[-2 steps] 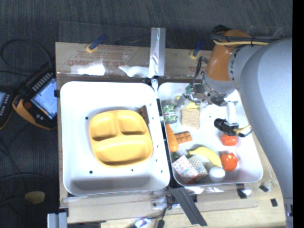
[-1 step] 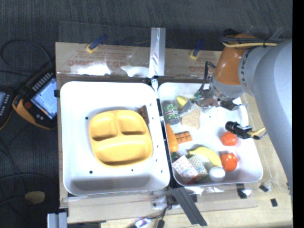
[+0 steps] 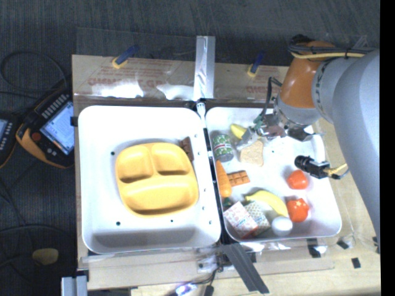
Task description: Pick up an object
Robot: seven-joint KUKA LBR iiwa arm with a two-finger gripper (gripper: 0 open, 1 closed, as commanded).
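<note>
— Dark carpet surrounds the desk [image 3: 92,66]. Where are things?
— Food items crowd the right bin [image 3: 327,227]; jaws [image 3: 266,127] hover over its far end near a cracker [image 3: 252,155].
— Gripping?
— Can't tell.

A: the two shallow white plastic bins [image 3: 99,165] look smooth, kinda glossy. Yellow divided plastic tray [image 3: 157,177] too.

B: yep, and that pale wooden worktop [image 3: 154,73] looks matt under clear film.

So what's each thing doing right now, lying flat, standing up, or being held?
yellow tray: flat in the left bin, right side up.
can: lying in the right bin.
banana: lying on its side.
carrot: lying along the divider.
hand: low over the right bin's far end.
</note>
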